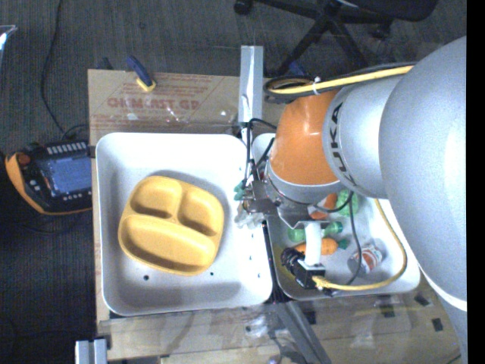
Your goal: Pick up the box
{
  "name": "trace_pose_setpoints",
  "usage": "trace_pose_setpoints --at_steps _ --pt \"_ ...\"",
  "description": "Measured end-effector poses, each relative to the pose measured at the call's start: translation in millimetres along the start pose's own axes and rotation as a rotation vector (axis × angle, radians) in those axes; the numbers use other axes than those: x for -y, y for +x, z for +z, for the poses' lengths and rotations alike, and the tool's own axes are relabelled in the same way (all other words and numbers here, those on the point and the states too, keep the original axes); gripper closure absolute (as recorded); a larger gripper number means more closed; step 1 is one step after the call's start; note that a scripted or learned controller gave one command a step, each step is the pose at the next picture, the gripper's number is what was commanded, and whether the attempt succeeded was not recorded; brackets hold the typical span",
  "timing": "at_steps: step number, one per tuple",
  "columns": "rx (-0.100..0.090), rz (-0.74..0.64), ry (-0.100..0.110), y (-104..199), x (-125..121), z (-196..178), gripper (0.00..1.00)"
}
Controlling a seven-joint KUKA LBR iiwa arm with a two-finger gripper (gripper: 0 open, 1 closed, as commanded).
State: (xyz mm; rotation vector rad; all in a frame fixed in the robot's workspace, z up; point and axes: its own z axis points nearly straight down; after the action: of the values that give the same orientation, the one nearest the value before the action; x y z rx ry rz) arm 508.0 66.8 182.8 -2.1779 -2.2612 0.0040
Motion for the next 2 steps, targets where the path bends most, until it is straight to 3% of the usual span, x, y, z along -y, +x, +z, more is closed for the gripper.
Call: trace_pose_setpoints --at_steps 1,2 --pt "0.0 -0.184 0.001 68.8 22.2 -6.8 1.0" --pt "-0.002 -0.264 -0.016 123.0 -69.5 82.6 1.0"
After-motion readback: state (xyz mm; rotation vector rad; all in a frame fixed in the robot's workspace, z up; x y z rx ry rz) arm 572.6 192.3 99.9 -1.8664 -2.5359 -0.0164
